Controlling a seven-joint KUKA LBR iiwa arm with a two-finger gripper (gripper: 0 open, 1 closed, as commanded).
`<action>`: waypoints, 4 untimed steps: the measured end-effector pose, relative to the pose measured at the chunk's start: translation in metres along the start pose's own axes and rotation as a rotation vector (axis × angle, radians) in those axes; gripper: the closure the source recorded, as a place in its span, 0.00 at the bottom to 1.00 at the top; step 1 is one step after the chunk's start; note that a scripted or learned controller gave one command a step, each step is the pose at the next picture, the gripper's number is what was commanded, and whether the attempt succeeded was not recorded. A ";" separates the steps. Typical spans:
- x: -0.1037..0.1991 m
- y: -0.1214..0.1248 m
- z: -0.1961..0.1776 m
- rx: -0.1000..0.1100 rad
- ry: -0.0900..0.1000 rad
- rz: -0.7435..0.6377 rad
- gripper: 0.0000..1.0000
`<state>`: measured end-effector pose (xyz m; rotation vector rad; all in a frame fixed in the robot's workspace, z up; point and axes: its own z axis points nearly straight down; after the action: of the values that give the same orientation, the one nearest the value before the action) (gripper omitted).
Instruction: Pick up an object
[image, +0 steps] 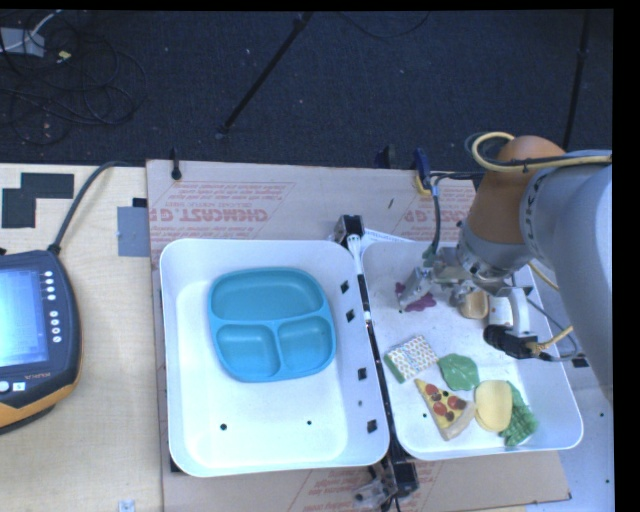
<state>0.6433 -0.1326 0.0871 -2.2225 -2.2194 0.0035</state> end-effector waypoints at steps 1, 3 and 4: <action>0.048 0.000 0.000 0.002 0.004 -0.005 0.00; 0.033 0.000 0.000 0.001 0.001 -0.002 0.00; 0.032 0.000 0.000 0.001 0.001 -0.001 0.00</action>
<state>0.6435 -0.1008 0.0874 -2.2207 -2.2194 0.0030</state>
